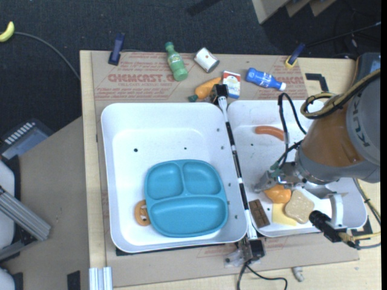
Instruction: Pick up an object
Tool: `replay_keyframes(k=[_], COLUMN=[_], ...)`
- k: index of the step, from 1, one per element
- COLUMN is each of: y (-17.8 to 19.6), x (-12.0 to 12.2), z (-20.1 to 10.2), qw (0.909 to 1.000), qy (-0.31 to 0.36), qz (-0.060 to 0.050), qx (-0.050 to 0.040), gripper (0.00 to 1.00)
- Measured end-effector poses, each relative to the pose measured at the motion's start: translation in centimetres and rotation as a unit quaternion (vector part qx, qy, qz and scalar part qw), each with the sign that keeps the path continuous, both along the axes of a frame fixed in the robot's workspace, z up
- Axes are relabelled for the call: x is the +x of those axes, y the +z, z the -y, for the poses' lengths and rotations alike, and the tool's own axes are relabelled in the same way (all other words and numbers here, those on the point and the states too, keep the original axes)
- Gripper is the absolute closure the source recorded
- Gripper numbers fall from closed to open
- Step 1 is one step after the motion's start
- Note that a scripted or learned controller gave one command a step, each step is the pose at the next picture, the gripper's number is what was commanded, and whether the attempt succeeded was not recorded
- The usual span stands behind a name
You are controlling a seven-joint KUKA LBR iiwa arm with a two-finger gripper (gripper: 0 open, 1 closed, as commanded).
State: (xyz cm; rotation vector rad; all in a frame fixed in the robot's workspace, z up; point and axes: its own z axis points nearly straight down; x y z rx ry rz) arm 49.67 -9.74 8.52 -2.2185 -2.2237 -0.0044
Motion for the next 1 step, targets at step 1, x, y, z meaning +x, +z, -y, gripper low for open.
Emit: replay_keyframes(k=[1], y=[10.03], x=[6.13], z=[-5.21], qw=[1.0], qy=[0.0], qz=[0.001], qx=[-0.0007], gripper=[1.0])
